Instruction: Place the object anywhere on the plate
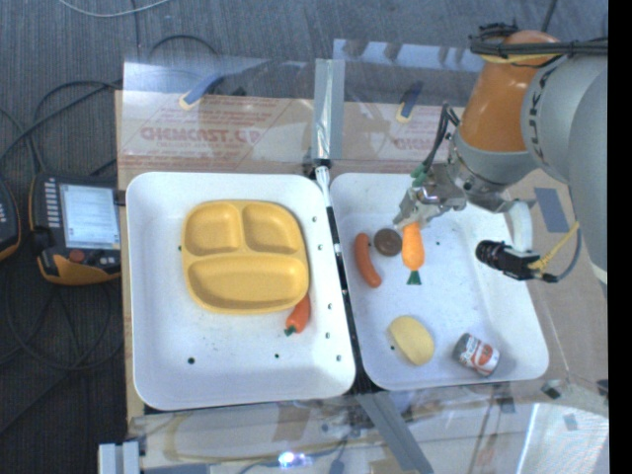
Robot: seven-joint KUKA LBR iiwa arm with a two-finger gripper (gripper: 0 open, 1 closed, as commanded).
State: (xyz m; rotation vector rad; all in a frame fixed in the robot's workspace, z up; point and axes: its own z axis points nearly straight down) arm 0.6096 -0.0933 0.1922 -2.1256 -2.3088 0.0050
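- Left bin (158, 363): I log a shallow white tray, my landmark for everything below.
- Plate (245, 255): yellow, three compartments, lying inside the left bin toward its upper half; I see nothing on it.
- Small carrot (297, 316): orange-red with a green tip, on the left bin's floor, touching the plate's lower right corner.
- Right bin (513, 304): matching white tray, set flush against the left bin's right wall.
- Sausage (366, 259): reddish-orange, in the right bin just past the wall it shares with the left bin.
- Brown disc (387, 242): round and dark, just right of the sausage.
- Carrot (413, 249): orange, green stub pointing down, just right of the brown disc; it looks to be directly under the fingertips.
- Gripper (420, 208): over the right bin, right of the left bin's upper corner. I cannot tell how wide it stands or whether it has hold of the carrot.
- Yellow lump (412, 340): pale and rounded, low in the right bin.
- Can (477, 355): on its side, red label, farthest from the left bin.
- Pendant (84, 223): handheld screen unit, on the grey carpet left of the left bin.
- Cardboard sheet (197, 136): printed, above the left bin.
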